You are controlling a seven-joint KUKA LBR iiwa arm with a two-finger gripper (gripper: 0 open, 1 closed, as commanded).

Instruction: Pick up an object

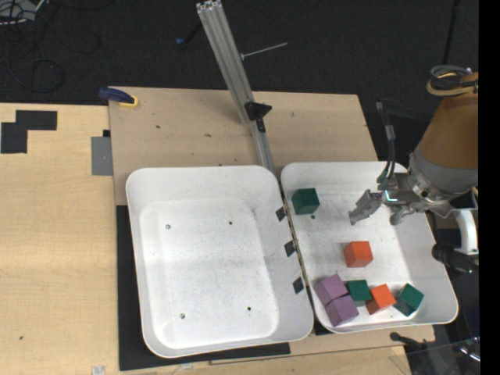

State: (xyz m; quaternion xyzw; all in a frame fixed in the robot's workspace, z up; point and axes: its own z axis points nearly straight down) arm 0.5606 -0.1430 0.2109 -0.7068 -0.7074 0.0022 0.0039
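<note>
Fingers point(384, 207) seemingly empty, above red cube point(358, 253)

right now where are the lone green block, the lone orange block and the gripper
lone green block point(305, 201), camera view, its top face
lone orange block point(358, 254), camera view, its top face
gripper point(381, 209), camera view, midway between its fingertips

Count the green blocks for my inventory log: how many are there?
3, all in the right bin: one green block near its upper left corner, one in the cluster by the front edge, one at the lower right. Others could be hidden in the cluster.
</note>
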